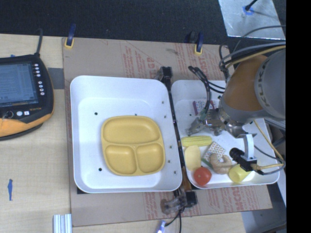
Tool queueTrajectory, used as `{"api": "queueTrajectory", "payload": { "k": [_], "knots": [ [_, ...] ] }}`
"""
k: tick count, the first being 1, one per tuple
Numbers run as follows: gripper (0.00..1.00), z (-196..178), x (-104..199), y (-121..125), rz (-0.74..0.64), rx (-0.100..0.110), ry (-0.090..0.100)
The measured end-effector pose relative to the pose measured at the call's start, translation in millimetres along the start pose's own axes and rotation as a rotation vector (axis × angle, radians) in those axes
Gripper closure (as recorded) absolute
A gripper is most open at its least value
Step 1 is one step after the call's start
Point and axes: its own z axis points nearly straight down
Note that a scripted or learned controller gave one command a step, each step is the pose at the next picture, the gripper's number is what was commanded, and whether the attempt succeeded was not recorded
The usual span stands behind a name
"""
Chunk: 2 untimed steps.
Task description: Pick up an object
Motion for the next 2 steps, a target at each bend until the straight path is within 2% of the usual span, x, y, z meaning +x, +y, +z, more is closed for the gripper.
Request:
{"api": "queueTrajectory", "payload": {
  "k": [1, 2],
  "knots": [
    [0.00, 1, -23, 55, 0.003, -0.005, 0.001],
    [0.00, 0, -40, 99, 0.002, -0.005, 0.001]
  ]
}}
